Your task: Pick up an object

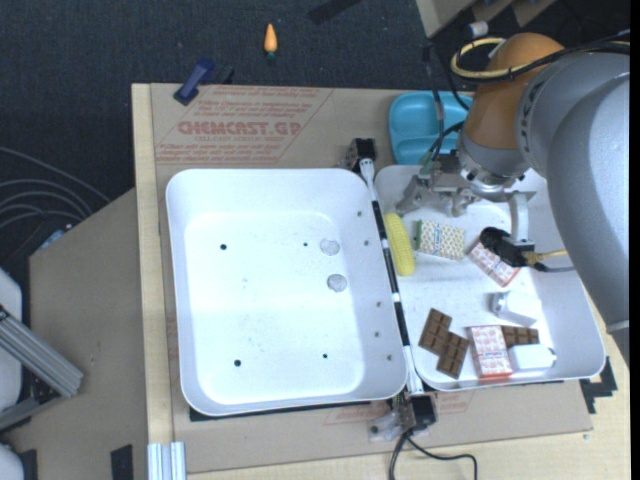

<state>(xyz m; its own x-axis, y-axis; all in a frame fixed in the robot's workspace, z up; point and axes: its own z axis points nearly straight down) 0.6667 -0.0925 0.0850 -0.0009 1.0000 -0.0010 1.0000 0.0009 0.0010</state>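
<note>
My gripper [441, 194] hangs low over the far end of the right bin [455, 286], under the orange wrist band. Just in front of it lie a yellow corn cob [400, 245] along the bin's left wall and a pale dotted packet [441, 239]. A red-and-white packet [493, 265] sits to the right of those. Nearer the front are a brown chocolate bar [443, 341], a red-patterned box [490, 352], a white block [531, 358] and a small grey-white piece [514, 311]. Nothing visibly sits in the gripper.
The left bin [180, 200] holds only a couple of small round marks. A light blue object [416, 126] lies behind the right bin. A blue item [194, 80] and an orange one [270, 38] lie on the floor beyond the bench.
</note>
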